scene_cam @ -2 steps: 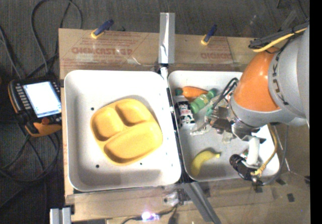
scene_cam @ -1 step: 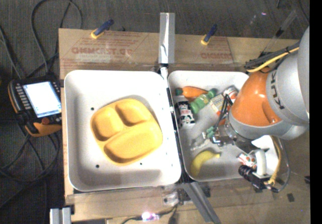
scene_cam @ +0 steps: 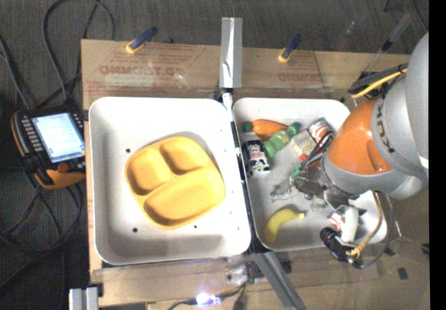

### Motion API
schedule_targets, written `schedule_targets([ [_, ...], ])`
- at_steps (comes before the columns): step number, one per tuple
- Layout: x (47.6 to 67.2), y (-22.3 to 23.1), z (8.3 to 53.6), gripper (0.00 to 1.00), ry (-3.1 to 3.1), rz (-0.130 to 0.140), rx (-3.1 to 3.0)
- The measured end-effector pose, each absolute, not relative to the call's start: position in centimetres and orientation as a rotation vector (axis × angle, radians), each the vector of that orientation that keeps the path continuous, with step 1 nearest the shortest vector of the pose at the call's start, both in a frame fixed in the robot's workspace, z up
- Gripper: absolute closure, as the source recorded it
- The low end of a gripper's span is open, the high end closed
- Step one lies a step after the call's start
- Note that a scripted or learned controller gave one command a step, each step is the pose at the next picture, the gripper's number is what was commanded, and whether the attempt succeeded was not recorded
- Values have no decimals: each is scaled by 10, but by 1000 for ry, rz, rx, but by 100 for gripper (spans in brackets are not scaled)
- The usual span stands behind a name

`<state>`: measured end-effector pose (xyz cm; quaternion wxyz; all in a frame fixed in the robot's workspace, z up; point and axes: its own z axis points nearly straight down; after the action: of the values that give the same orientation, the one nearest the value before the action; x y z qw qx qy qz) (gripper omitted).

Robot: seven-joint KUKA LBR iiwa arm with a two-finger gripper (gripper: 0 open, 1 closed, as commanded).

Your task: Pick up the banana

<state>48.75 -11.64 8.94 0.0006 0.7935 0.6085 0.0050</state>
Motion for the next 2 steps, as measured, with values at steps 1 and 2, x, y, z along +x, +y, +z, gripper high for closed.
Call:
schedule_targets([
  [1,487,-117,99,100,1908,12,2491],
  [2,487,-118,99,0,1908,11,2491],
])
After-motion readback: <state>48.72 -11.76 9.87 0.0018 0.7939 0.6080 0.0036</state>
